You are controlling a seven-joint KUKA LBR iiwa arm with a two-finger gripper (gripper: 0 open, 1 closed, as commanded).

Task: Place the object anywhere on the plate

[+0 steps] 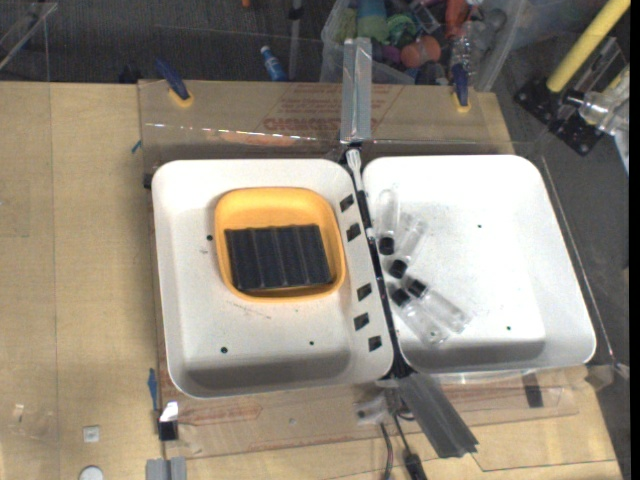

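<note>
A yellow-orange plate [232, 208] lies in the left bin [190, 338], towards its back. A dark ribbed rectangular object [278, 256] rests flat on the plate and covers most of its middle. In the right bin [510, 208], several small clear bottles with black caps [408, 268] lie scattered along the left wall, from the back to the front-left corner.
A metal divider with black tabs [360, 233] runs between the two bins. A clear box of coloured toys [420, 13] stands behind the bench. A yellow bar and grey hardware [592, 38] sit at the top right, off the bins.
</note>
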